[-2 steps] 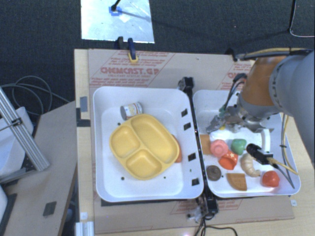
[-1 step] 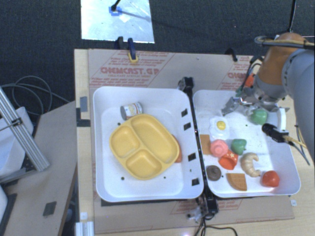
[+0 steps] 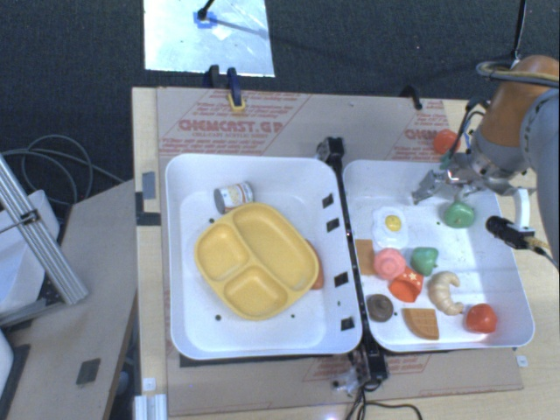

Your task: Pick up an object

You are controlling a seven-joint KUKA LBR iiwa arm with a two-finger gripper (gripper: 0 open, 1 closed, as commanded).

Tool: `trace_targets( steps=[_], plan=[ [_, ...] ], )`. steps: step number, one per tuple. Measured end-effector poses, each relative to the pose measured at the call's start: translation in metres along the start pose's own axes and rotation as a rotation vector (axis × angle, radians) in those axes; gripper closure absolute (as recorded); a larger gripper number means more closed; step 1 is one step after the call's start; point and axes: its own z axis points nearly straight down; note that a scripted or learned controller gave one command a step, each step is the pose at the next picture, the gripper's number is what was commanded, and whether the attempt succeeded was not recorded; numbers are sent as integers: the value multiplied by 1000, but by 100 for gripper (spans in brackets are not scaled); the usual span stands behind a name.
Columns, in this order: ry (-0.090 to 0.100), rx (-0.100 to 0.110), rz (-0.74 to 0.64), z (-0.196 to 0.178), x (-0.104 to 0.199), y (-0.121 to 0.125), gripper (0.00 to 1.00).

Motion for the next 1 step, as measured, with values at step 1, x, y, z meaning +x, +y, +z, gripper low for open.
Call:
trace_targets(
  steps=[1],
  plan=[
    [4,9,-3,2,69,-119,0]
  ],
)
